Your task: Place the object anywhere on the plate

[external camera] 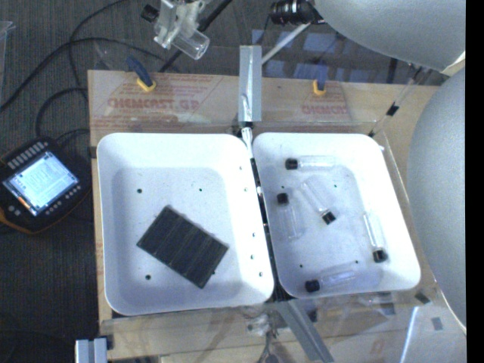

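Gripper (184, 36) sits in the upper left of the frame, above the top edge of the bench and clear of both bins. A clear plastic vial (192, 44) sticks out at its lower end, lying at a slant. It touches no surface, so I read the claw as closed narrowly on it. The grip itself is small and partly blurred, so how firm it is cannot be told.

The flat dark ribbed rectangular plate (182, 246) lies in the lower middle of the left white bin (113, 203), turned at an angle to the bin walls. Nothing rests on it.

The right white bin (395, 203) holds several other clear vials with black caps (321, 205), scattered and apart from one another.

Step in hand, as I judge it: carry the held vial down the frame to over the plate, then set it down. The task is perhaps half done, since the vial is lifted but not yet placed.

To do it well:
- Keep height until over the left bin, so the vial clears the upper rim.
- Aim for the plate's middle, not a corner. The plate is skewed and its corners leave little margin.
- Come down low before letting go. A round vial is likely to roll if dropped.
- If possible, lay it along the ribs, which may check rolling.
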Action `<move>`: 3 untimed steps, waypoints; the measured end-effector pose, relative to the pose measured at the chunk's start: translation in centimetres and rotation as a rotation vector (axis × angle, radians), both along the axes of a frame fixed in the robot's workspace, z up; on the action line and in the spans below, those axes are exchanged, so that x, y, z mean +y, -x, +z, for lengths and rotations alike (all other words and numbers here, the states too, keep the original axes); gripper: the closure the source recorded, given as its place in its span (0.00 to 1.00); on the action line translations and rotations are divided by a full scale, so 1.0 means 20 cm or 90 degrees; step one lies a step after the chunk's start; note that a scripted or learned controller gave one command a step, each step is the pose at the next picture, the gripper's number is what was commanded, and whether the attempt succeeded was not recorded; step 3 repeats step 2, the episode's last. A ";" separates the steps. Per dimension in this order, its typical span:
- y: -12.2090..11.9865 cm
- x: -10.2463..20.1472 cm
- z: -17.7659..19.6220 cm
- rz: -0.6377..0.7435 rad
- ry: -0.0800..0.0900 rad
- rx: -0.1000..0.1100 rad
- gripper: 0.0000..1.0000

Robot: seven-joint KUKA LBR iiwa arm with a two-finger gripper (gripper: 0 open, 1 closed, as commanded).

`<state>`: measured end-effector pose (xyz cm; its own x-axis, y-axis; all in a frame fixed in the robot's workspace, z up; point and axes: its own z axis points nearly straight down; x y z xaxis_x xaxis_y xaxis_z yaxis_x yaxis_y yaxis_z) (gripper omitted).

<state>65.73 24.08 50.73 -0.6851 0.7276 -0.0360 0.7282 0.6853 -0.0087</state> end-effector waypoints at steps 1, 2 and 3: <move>0.00 0.00 0.04 0.000 0.002 -0.001 1.00; 0.00 0.01 0.09 0.000 0.003 -0.003 1.00; 0.00 0.01 0.09 0.000 0.003 -0.003 1.00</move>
